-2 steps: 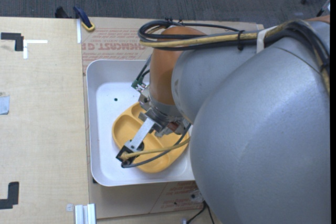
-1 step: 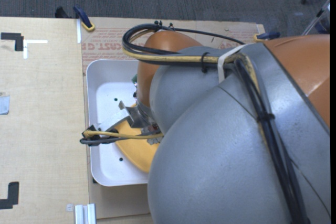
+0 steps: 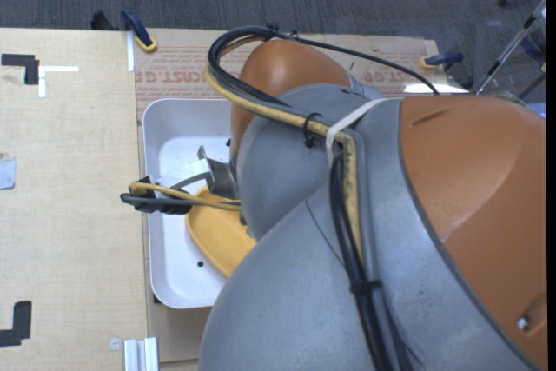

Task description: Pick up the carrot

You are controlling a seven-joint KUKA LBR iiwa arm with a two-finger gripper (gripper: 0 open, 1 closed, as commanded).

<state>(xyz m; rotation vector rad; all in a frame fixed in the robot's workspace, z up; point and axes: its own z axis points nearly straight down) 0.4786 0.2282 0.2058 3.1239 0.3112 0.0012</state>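
Grey-and-orange arm (image 3: 391, 221), white bin (image 3: 165, 274), yellow object (image 3: 217, 239).

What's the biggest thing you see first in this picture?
The huge grey and orange arm fills the right and middle, with black cables strapped along it. At its left edge sits a white bin, where something yellow-orange pokes out from under the arm; I cannot tell what it is. Two blue clamps pin the cardboard at the top.
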